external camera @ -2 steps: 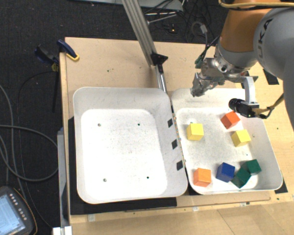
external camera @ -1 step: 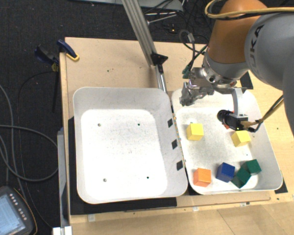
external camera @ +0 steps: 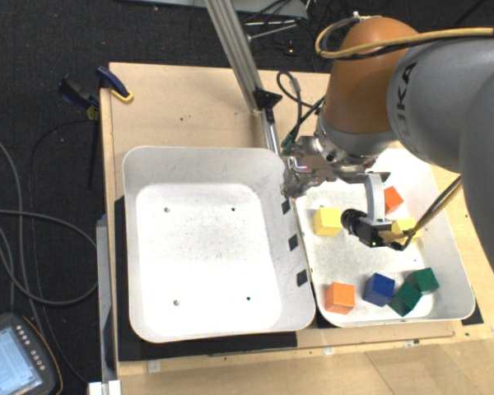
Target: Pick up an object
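Several coloured blocks point(external camera: 379, 288) lie in the bin point(external camera: 350, 262) to the view's right of the fingers point(external camera: 293, 184), the yellow block point(external camera: 327, 220) nearest them; whether the fingers are open or closed cannot be told.

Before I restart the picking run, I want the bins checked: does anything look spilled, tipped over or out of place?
Nothing stands out. The yellow block, the near orange block, the far orange block, the blue block and the green blocks all lie inside the right bin, none on the bench.
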Robot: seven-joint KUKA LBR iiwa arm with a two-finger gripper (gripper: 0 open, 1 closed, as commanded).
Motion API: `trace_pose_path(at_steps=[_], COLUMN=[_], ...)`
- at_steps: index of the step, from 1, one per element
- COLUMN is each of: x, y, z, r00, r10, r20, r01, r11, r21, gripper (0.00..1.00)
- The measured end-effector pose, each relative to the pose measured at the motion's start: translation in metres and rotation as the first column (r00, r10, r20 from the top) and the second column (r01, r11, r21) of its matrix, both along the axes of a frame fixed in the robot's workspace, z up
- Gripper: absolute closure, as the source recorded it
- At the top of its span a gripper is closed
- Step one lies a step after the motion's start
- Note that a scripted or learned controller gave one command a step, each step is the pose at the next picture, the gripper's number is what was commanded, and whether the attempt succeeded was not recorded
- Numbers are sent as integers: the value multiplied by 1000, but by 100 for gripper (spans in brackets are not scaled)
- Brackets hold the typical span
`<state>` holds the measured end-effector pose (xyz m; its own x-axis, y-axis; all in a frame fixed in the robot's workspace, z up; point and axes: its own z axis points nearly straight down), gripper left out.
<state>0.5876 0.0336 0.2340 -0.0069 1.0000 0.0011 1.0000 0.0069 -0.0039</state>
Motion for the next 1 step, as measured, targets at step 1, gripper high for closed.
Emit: trace_pose_path(at_steps=[1], x=[-30], y=[56], z=[-3], r00=[1000], r10=[2], r20=[1], r01=[-2], r11=[1000], r21=[1], gripper=[100])
